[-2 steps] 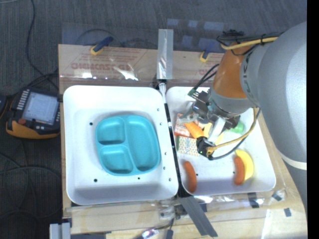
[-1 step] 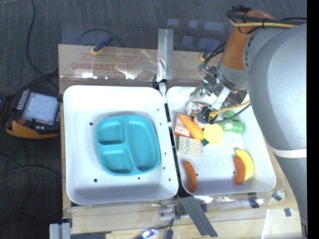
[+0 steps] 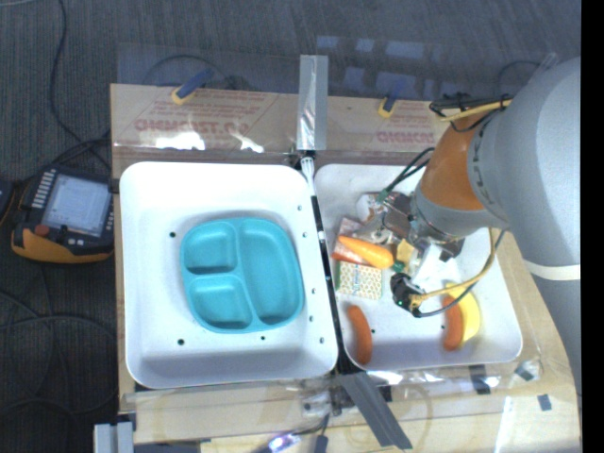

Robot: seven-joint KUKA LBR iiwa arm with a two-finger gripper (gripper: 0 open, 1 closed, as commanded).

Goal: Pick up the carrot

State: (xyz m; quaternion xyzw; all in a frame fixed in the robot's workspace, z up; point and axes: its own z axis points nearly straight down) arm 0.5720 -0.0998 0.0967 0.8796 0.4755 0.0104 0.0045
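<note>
Dark grey carpet floor; black cables trailing left.

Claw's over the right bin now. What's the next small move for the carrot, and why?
Probably ease the claw slightly toward the left bin and lower it: the carrot lies just off its tip, atop a patterned packet, and nothing shows it gripped yet.

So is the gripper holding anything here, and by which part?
Cannot be told: the gripper sits at the right end of the orange tapered carrot, but the contact is hidden.
</note>
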